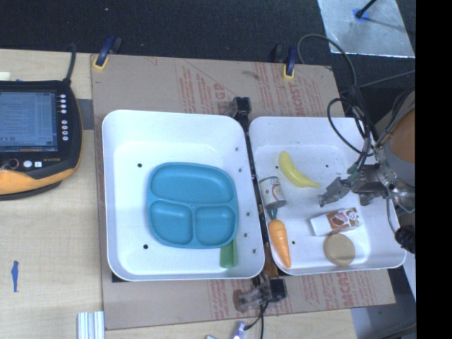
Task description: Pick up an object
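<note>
Hovering tool [332, 193] over right bin [311, 129], fingers spread, gripping nothing; we judge box [336, 222] just below nearest target, banana [295, 171] alternative; we lower straight, straddle box, avoid puck [340, 248]

One fixed camera looks down on the bench at a slant.

The camera sits high above the bench and takes in both white bins whole: the left bin [113, 189] fills the middle of the frame and the right bin [311, 129] lies just beside it toward the right edge. It stands far enough back to show the brown board [205, 83] under the bins, the pale bench top [49, 260] at the left with a handheld control pendant [35, 140], and a strip of dark floor [176, 13] along the top. The arm [399, 147] enters from the right, so the camera faces across its reach.
</note>
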